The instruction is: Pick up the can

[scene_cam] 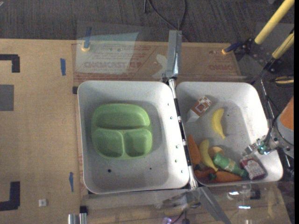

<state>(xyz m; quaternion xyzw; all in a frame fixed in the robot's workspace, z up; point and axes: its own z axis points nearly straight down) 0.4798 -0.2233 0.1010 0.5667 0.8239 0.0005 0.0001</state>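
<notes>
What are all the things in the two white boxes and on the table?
bins: two, white, side by side on the bench
plate: one, green with three sections, in the left bin
carton: one, white and red-brown, top left of the right bin
bananas: two, yellow, middle of the right bin
bottle: one, green, near the right bin's front
carrots: orange pieces, along the right bin's front and left wall
can: one, red and white, front right corner of the right bin
claw: one, metal, just above the can
</notes>
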